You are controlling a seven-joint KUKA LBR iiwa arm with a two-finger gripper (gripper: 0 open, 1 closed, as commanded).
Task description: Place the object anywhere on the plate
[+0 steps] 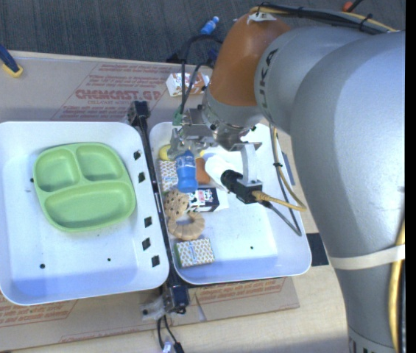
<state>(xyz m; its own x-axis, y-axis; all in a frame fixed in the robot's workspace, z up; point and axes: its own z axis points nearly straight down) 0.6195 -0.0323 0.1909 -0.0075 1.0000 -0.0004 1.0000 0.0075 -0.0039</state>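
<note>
Blue plastic bottle (185, 172) stands upright in the right white bin (266, 248), directly under your two-finger gripper (186, 151), its upper end reaching up between the metal fingers. You cannot tell from this view whether the jaws are pinching it or merely straddling it; their spacing is hidden by the wrist hardware. Well to the left of the jaws, the green three-compartment plastic plate (84, 185) lies flat in the left white bin (9, 219), well apart from the bottle. Just below the jaws you find a tan ring-shaped item (186, 228) and, lower still, a small patterned box (195, 252) near the bin's front wall. A dark printed card (205, 198) lies beside the bottle's base on the right, and a yellow object (165, 152) shows to the left of the jaws at the bin's wall. Your grey arm with its orange band (241, 61) enters from the right and covers much of the right bin.
</note>
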